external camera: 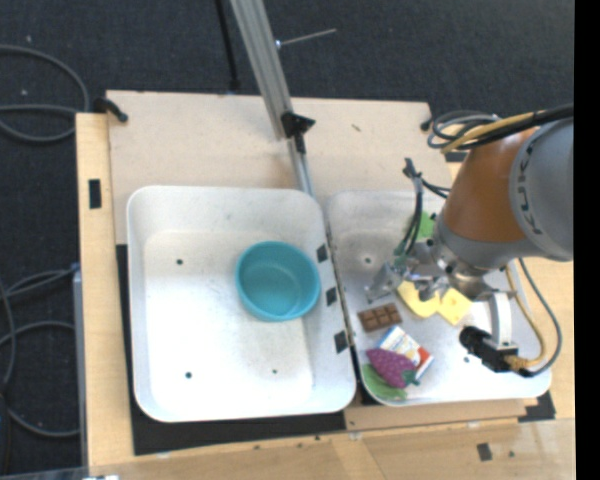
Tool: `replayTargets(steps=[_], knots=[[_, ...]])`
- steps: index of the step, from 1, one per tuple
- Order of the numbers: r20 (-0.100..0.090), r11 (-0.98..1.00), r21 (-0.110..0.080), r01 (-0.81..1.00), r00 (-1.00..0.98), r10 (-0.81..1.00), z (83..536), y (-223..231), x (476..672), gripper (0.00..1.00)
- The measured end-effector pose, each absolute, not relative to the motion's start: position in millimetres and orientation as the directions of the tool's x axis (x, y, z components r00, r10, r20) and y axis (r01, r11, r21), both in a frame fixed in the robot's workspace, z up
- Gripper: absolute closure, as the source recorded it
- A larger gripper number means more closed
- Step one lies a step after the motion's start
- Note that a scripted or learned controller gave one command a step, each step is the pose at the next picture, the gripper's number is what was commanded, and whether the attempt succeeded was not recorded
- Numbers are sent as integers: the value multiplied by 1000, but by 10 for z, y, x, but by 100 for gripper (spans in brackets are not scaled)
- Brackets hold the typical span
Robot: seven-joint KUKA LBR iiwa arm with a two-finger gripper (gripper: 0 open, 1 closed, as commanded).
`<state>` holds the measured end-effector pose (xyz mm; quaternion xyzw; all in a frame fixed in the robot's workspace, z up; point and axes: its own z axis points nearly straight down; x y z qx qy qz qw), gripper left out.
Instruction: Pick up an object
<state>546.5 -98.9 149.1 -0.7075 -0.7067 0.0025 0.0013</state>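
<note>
Jaws of the gripper [392,278] sit low over the right bin [365,218], but at this slant they blur into the grey metal around them, so I cannot tell whether they are released or clenched.

Dark lettering runs along the grey shell of the arm [500,198], well behind the jaws. It is cut off at the edge and cannot be read in full. A small packet [404,346], white with red and green print, lies below the jaws toward the near rim, and its writing is too small to make out.

The right bin holds all the loose pieces. A yellow piece [436,303] lies just beside the jaws on the arm's side, partly under the wrist. A brown ridged block [380,317] lies just below the jaws, apart from them. A purple bunch of grapes [390,368] sits beyond the packet, touching it, on something green [378,386] at the near rim.

The left bin [180,228], across the divide from the jaws, holds one teal bowl [277,280], upright, well apart from them.
</note>
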Motion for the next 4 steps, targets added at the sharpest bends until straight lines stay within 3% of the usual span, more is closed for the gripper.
replayTargets(steps=[1,2,4], knots=[[-3,-2,-1,1000,2,1000,991,-1008,5465,0],[1,-6,4,1000,6,1000,1115,-1000,5480,100],[-1,4,8,1000,-4,1000,2276,-1091,5517,100]])
